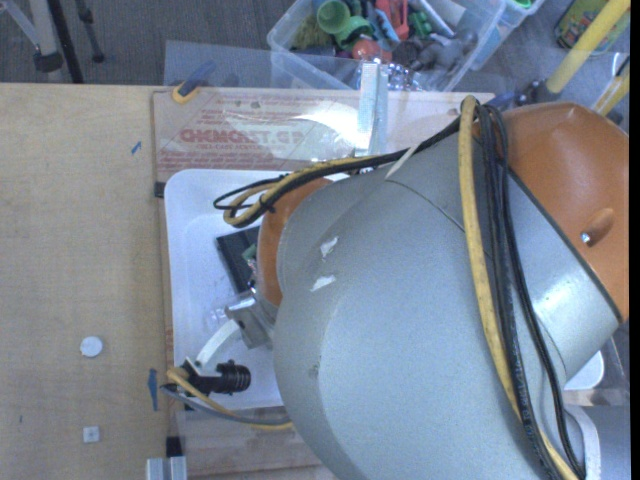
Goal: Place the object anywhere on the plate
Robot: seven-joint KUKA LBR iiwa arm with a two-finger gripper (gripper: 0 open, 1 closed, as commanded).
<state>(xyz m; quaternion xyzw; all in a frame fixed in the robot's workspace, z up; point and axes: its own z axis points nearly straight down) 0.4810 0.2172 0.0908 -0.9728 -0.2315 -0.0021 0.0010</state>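
The grey arm with its orange band [560, 168] covers most of the camera view and hides the greater part of the bins. Beneath its front, a grey metal part of the gripper [246, 316] pokes out low over the left white bin [185, 268]. A flat black object [236, 254] lies on the bin floor just above that part, half tucked under the arm. I cannot see whether the gripper touches it.
A clear tub of colourful toys [400, 18] stands behind the bench. A brown printed board [260, 133] lies along the bin's far side. The bare wooden benchtop [80, 218] stretches to the left, with a small white disc [91, 346] on it.
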